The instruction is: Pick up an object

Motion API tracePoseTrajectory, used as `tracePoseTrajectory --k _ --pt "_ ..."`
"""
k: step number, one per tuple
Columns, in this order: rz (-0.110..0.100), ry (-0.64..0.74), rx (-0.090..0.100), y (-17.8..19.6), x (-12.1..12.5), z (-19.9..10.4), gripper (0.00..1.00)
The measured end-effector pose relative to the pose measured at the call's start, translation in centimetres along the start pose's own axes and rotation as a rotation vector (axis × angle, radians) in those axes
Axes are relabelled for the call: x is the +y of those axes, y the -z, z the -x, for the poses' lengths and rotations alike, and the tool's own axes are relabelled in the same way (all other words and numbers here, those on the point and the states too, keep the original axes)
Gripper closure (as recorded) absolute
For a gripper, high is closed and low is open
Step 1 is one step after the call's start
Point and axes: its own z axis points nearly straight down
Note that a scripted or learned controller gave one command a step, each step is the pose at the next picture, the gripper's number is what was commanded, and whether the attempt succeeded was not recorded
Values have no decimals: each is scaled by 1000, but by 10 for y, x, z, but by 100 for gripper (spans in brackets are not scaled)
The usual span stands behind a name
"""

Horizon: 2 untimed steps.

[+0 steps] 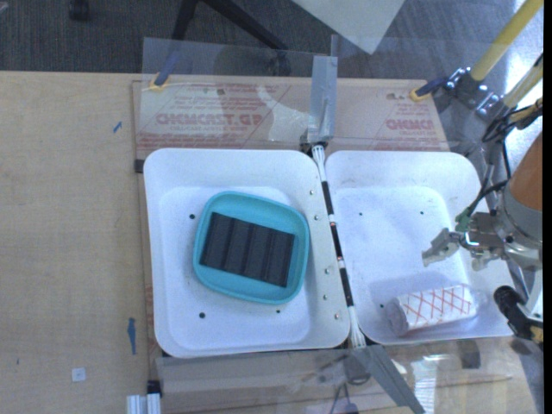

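Nearest the camera, a red-checked white box (pixel 435 307) lies on its side at the front of the right bin (pixel 379 192), untouched. Just above it hovers the pincer (pixel 442 248), fingers spread and holding nothing. Nothing is lifted yet; the descent, grip and raise all remain. A teal tray (pixel 250 247) rests in the left bin (pixel 172 179).

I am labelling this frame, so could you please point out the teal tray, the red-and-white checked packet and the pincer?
teal tray (pixel 250 286): camera view, on its near rim.
red-and-white checked packet (pixel 435 305): camera view, middle of its top face.
pincer (pixel 438 248): camera view, at the finger ends.
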Motion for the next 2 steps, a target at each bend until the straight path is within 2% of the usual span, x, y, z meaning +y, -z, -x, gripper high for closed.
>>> tracePoseTrajectory --k 1,2 --pt "4 -355 -2 19 4 31 0" --pt "1 32 0 20 5 36 0"
